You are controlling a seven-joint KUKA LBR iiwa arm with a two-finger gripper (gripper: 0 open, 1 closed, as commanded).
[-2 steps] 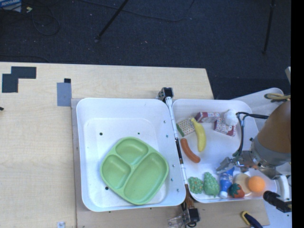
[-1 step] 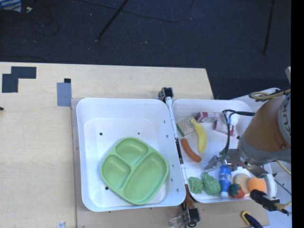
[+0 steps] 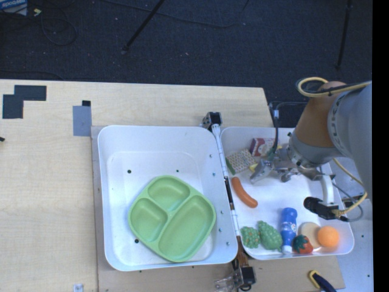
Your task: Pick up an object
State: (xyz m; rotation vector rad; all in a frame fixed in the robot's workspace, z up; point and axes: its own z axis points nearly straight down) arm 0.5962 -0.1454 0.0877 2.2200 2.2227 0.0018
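Smooth orange sausage [image 3: 244,193] beside metal end effector [image 3: 262,170], knobbly green toys [image 3: 261,235] nearby.

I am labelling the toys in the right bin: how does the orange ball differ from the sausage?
The orange ball is round; the sausage is long and thin, lying at a slant. The ball sits in the bin's near right corner beside a pale disc; the sausage lies alone near the left wall. The ball is brighter orange, the sausage redder. Both rest in the right bin.

Arm [image 3: 340,120] low (from right)
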